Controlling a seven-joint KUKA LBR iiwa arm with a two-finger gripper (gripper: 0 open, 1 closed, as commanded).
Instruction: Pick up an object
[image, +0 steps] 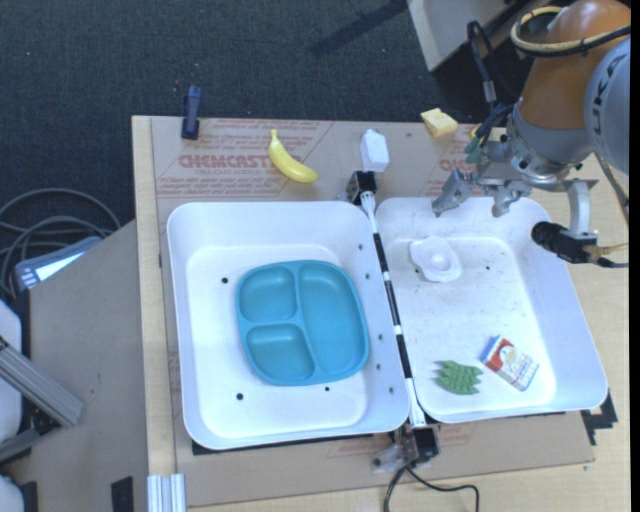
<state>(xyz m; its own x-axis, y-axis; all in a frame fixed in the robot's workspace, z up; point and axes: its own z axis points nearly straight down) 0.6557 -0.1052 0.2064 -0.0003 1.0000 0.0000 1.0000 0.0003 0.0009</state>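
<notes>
Two shallow white bins sit side by side on the bench, the left bin (200, 260) and the right bin (560, 330). The left bin carries one thing, a blue divided plate (300, 322) with three compartments, lying flat near its middle. The right bin carries three things: one white round piece (436, 259) near its far edge, one green leafy toy (458, 377) near its front edge, and one small red, white and blue packet (510, 362) just beside the toy toward the right edge, apart from it. Three loose things lie on the bench beyond the bins: one yellow banana (290, 160) behind the left bin, one white block (374, 150) near the seam between the bins, and one yellow wedge (439, 123) near the far right corner. One dark blue clip (191, 112) stands at the far left corner. The tool (474, 195) hangs over the far edge of the right bin, its two fingers spread apart with nothing between them, near the white round piece but not touching it.
</notes>
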